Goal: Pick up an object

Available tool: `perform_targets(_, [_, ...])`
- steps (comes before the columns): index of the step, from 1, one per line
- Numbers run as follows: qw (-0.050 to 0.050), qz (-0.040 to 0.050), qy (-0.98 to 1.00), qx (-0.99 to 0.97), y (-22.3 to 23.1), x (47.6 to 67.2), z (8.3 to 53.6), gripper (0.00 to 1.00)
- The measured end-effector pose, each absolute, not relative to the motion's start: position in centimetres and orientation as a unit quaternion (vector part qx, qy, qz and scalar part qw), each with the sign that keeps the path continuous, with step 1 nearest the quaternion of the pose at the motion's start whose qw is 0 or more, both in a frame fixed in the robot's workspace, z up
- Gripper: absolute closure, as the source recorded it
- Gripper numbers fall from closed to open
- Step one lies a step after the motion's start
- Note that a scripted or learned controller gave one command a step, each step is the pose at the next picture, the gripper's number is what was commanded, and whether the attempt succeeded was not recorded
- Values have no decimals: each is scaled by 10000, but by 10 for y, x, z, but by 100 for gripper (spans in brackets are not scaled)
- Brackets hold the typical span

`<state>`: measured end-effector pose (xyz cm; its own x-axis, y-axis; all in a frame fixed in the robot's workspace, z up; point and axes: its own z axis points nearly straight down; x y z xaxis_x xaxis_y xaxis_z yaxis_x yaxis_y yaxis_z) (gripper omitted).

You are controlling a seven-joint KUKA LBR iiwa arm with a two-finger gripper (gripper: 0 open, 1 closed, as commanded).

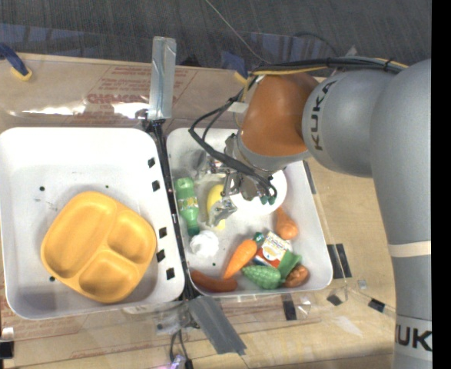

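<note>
My gripper (225, 200) hangs low in the right bin (311, 206), under the orange band of the arm. Its tip is right beside a small yellow object (212, 202), which it partly hides. A green bottle (185, 200) lies just to the left, along the bin's left wall. Below them lie a white round object (204, 244), a carrot (240, 257), a brown sausage (213, 283), a green bumpy vegetable (262, 277) and a small orange piece (286, 225). I see nothing lifted off the bin floor.
In the left bin (25, 160) sits a yellow divided tray (98, 244). A printed packet (275, 247) and a brown lump (296, 275) lie at the right bin's lower right. Black cables (210, 121) loop off the wrist over the bin's top left.
</note>
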<state>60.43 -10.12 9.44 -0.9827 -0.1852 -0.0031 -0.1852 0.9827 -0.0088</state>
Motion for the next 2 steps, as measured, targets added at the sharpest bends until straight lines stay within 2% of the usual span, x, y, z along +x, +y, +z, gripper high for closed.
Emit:
perform_targets(1, [-16,-6,10000,-79,-97,596,92,0])
perform_targets(2, [-34,-7,9986,525,-93,591,92,0])
